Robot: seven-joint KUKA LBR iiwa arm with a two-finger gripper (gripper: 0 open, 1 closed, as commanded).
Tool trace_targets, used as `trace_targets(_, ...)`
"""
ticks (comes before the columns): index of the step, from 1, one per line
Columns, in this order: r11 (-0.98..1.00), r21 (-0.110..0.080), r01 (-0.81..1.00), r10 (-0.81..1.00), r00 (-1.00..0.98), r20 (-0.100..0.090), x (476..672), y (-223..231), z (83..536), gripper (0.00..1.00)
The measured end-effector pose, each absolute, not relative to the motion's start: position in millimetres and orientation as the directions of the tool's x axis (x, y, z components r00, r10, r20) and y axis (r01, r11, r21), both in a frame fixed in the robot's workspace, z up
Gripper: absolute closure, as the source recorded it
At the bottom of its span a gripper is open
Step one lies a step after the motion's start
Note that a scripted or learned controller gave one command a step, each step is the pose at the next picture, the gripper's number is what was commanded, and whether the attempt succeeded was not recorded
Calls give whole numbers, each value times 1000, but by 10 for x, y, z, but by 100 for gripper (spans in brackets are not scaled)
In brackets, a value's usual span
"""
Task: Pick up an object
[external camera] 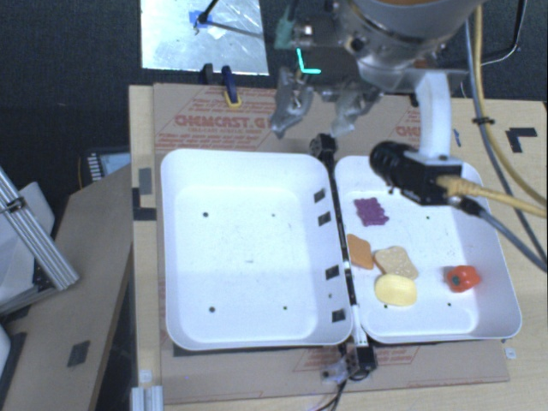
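— Where was the arm when you looked?

— I saw it reaching in from the right, high over the far edge of the bench. The gripper (313, 112) hung above the brown board behind the two bins, near the top of the divider between them. Its two fingers (286, 114) pointed down and stood apart, with nothing between them.

— And the objects?

— All of them lay in the right bin (492, 268). I made out a purple piece (372, 211) toward the middle, an orange wedge (360, 252) close to the divider, a tan slice (396, 261) just beside it, and a yellow lump (396, 290) touching the slice's near edge. A red piece (461, 278) sat apart, toward the right wall.

— Anything near the gripper?

— A black fixture on a white post (416, 173) stood over the right bin's far corner, to the right of the gripper. The left bin (248, 255) lay below and left of the gripper.
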State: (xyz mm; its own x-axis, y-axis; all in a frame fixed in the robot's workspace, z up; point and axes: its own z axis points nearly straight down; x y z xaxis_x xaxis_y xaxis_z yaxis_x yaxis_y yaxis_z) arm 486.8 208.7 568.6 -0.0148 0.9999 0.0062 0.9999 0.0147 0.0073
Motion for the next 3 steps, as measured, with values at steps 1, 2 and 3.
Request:
trace_targets(1, 15, 7, 1000, 1000, -15, 6, 4868, 2087, 5686, 0)
trace_targets(2, 15, 7, 1000, 1000, -15, 6, 4868, 2087, 5686, 0)
trace_targets(3, 15, 7, 1000, 1000, -15, 6, 4868, 2087, 5686, 0)
